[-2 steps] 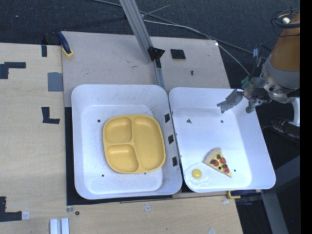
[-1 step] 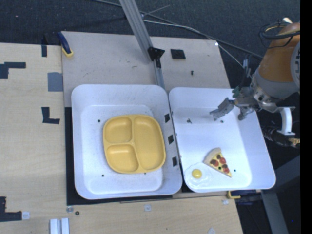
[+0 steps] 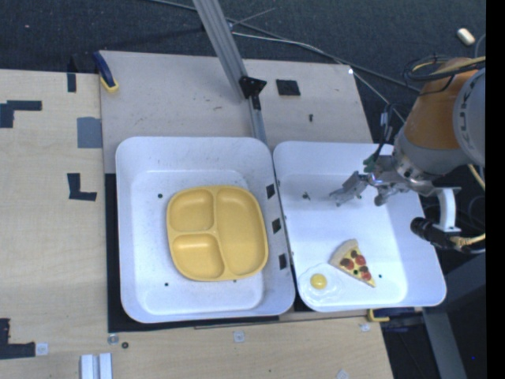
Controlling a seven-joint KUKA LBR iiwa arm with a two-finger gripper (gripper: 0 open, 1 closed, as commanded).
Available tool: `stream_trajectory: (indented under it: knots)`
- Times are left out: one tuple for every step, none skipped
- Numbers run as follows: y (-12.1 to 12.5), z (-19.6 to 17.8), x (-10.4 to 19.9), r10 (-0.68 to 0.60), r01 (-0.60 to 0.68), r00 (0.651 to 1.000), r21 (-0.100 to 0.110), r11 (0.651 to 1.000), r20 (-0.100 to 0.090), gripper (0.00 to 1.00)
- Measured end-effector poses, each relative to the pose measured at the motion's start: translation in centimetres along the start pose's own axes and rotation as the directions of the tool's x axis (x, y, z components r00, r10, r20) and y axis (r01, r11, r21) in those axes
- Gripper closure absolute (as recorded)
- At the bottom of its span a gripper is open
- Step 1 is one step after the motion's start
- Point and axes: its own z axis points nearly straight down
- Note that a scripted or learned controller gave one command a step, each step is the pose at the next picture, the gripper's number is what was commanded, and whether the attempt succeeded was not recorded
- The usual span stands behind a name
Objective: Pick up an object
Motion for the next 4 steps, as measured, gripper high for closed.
stream_trajectory:
  knots:
    - [-0.4, 5.8, 1.0, 0.000, 0.000, 1.000, 0.001, 1.000, -0.001, 0.00]
    - [-0.3, 4.5, 1.1, -0.001, 0.001, 1.000, -0.002, 1.000, -0.001, 1.00]
    - [-0.9, 0.2, 1.1, 0.000, 0.000, 1.000, -0.006, 1.000, -0.001, 1.00]
    - [-1.7, -5.7, 1.4, 0.000, 0.000, 1.000, -0.008, 1.000, 0.000, 1.00]
